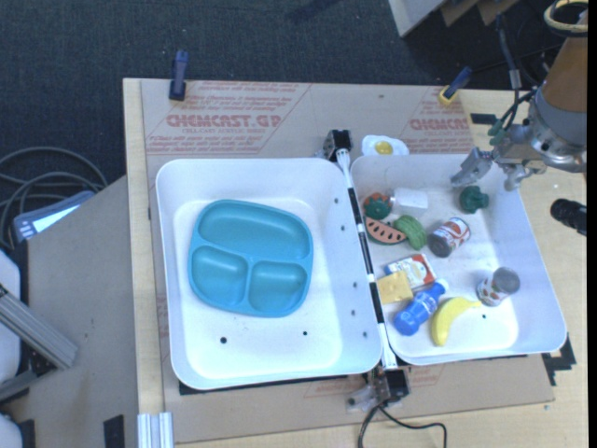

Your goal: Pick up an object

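The small dark green rounded plastic toy (473,198) lay in the right white bin (536,250), near its far wall. I judged it light, stiff and a little slick, best pinched across its middle. My gripper (495,164) hung just above and beyond that toy, fingers spread, pinching nothing. Nearer than the toy in the same bin lay a watermelon slice (381,231), a green pickle (409,231), a small can (450,236), a blue bottle (416,310) and a yellow banana (449,317). The left white bin (177,194) held a blue divided tray (250,257).
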`<state>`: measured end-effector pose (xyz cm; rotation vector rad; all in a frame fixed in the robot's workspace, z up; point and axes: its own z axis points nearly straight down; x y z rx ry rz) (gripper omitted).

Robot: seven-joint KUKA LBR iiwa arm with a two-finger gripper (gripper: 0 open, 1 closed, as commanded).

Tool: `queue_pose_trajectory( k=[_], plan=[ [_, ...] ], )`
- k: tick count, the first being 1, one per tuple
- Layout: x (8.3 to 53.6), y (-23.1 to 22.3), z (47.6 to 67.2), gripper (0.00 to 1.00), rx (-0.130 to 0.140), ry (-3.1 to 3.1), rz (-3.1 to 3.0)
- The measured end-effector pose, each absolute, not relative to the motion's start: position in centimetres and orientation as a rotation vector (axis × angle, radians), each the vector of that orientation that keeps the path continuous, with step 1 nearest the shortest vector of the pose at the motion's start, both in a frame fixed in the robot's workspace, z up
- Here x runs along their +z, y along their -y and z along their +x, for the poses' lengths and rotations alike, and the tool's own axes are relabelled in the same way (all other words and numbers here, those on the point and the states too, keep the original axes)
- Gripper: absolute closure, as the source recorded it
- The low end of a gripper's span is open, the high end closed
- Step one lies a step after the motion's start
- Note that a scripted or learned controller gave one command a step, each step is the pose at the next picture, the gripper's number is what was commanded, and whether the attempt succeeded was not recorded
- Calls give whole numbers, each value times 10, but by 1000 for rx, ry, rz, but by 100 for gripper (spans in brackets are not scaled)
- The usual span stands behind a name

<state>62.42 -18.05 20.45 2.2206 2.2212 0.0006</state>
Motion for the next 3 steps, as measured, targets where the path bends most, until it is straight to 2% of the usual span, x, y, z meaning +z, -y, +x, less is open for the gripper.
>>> queue_pose_trajectory(
  k=[1,2,3],
  plan=[
    [149,199,660,0,-1,-2222,2220],
    [84,208,666,0,1,-2229,2224],
    [96,210,667,100,0,-2224,2217]
  ],
)
